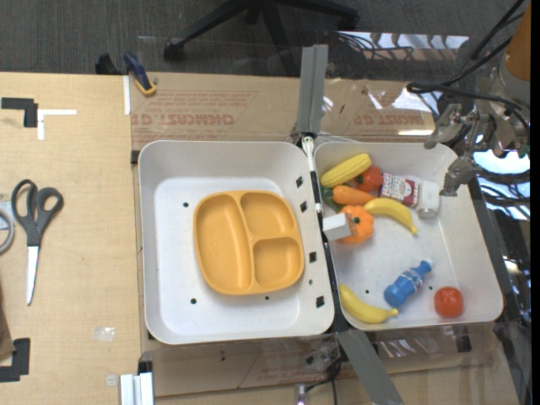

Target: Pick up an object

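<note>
The right bin [472, 251] holds the objects. At its back left lie a yellow corn cob [346, 170], a red tomato [371, 178], an orange carrot [351, 195], a banana [393, 212] and a red-and-white packet [401, 189]. An orange fruit [361, 224] touches a small grey block [335, 224]. Toward the front are a blue bottle [407, 283], a red ball [449, 301] and a second banana [364, 306]. My gripper [440, 169] hangs over the bin's back right corner, above and right of the packet, open, with nothing between its fingers.
The left bin [160, 251] holds a yellow divided plate [251, 241]. Scissors [34, 218] lie on the wooden bench at far left. A metal divider bar [310, 91] runs back from between the bins. Cables crowd the right side behind the arm.
</note>
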Action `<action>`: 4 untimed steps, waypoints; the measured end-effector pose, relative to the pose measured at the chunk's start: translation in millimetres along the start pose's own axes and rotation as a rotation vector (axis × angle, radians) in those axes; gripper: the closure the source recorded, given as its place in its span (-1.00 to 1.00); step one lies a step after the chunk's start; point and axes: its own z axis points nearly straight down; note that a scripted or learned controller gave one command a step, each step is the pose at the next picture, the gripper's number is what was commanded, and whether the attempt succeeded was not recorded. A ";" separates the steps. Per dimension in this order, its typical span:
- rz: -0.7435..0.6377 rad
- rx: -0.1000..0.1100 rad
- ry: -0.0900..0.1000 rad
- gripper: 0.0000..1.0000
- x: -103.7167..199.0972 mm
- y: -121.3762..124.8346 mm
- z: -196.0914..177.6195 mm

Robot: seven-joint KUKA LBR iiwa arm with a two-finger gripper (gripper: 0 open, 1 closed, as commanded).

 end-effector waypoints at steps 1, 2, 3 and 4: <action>0.262 0.000 -0.001 -1.00 -28.0 5.0 138.1; 0.400 0.002 -0.036 -1.00 -26.1 63.2 176.0; 0.394 0.001 -0.042 -1.00 -21.4 60.3 175.1; 0.684 0.001 0.001 -1.00 70.9 64.4 193.1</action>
